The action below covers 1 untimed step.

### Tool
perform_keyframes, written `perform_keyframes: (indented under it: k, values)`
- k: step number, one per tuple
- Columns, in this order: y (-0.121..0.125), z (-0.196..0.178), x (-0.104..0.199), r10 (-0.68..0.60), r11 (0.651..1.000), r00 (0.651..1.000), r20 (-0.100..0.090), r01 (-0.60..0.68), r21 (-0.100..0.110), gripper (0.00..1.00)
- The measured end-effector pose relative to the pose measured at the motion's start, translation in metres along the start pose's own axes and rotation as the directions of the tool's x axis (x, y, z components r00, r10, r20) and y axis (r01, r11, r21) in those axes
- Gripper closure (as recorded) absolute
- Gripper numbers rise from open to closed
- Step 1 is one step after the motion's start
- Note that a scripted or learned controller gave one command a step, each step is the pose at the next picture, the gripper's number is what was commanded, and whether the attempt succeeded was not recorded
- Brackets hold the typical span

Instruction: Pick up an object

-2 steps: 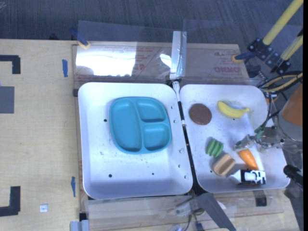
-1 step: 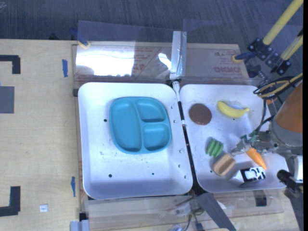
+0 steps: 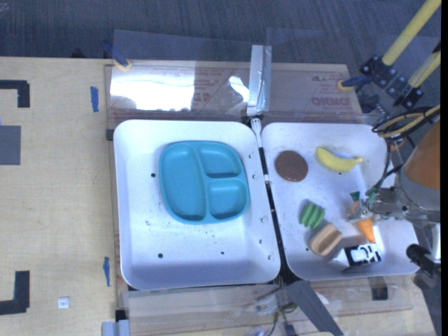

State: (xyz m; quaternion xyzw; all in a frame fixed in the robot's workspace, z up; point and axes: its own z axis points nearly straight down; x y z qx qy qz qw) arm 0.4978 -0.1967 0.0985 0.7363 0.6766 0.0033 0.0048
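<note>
The gripper (image 3: 365, 203) hangs low at the right bin's (image 3: 329, 264) right side, just above the carrot (image 3: 367, 228), probably lining up a grasp there, though I cannot tell its state, with the banana (image 3: 337, 159) near.

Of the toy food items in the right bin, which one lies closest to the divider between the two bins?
The brown round disc, at the right bin's upper left. The banana, green piece and tan block all lie farther from the divider.
</note>
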Motion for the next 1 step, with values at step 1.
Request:
perform_keyframes:
  k: [1]
  values:
    - [0.0652, -0.1154, 0.0684, -0.111, 0.994, 0.994, -0.003, 0.111, -0.001, 1.0]
